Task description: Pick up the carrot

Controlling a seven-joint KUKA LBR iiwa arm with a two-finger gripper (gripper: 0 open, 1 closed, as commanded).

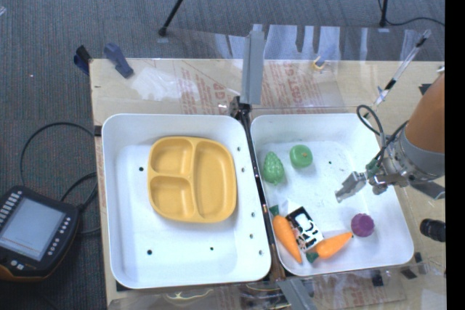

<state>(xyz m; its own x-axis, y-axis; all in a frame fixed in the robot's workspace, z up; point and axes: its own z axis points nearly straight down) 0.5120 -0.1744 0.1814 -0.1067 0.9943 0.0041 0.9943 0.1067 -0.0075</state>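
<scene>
Between carrots (288, 238), illegible black-and-white label (304, 226)

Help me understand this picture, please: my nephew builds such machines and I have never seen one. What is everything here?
One camera looks down at a slant on a bench with two shallow white bins. The grey robot arm with an orange band reaches in from the right, its hand hovering over the right bin, holding nothing. That bin holds two orange toy carrots near the front, with a black-and-white tag between them, plus a purple ball-like toy, a round green toy and a bumpy green toy. The left bin holds a yellow plastic tray with compartments.
</scene>
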